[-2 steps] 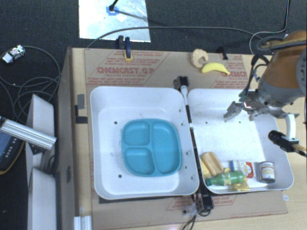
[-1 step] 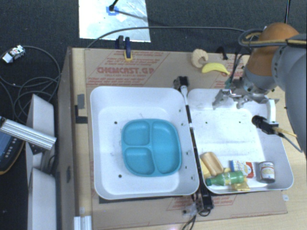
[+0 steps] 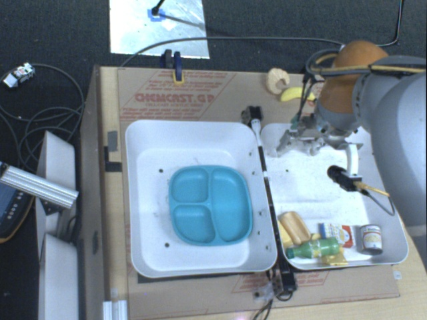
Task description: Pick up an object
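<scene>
A green bottle (image 3: 315,249) lies on its side at the right bin's (image 3: 313,179) front edge, touching a tan cylinder (image 3: 294,227), beside a red-white-blue packet (image 3: 334,232) and small jar (image 3: 371,239). A blue divided plate (image 3: 210,203) lies flat in the left bin (image 3: 150,159).

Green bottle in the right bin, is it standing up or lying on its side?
Lying on its side: the green bottle stretches lengthwise along the right bin's near edge.

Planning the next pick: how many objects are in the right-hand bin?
4, along its near edge: tan roll, green bottle, small carton, jar at right. More may hide under the bottle or arm.
</scene>
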`<state>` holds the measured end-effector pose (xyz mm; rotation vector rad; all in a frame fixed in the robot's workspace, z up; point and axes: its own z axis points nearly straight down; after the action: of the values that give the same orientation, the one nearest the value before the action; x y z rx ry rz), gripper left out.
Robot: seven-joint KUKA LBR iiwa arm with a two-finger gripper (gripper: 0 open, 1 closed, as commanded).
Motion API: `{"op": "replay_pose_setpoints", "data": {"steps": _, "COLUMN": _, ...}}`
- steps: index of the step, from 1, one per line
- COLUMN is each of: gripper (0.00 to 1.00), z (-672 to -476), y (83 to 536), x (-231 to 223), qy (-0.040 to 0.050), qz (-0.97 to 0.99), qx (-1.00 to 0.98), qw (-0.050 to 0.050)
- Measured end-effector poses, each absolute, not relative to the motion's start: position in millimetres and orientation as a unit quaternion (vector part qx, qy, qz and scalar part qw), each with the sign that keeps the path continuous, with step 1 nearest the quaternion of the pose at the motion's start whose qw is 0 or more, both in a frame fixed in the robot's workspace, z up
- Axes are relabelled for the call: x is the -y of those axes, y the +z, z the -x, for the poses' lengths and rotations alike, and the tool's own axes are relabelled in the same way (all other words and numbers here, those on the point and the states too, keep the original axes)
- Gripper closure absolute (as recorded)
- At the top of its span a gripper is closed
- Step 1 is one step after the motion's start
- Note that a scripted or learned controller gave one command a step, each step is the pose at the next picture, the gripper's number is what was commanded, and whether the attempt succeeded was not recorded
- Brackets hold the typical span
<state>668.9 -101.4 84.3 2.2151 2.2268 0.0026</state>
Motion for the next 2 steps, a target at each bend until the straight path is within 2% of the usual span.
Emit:
{"op": "replay_pose_setpoints", "data": {"steps": 1, "gripper": 0.00, "z": -670.0, "y": 186.8, "x": 66.2, "qy": 0.0022, "qz": -0.705, "qx": -0.709, "qw": 0.003}}
{"op": "replay_pose_setpoints", "data": {"steps": 2, "gripper": 0.00, "z": -622.1, "y": 184.5, "x": -3.9, "qy": 0.0010, "qz": -0.705, "qx": -0.709, "qw": 0.000}}
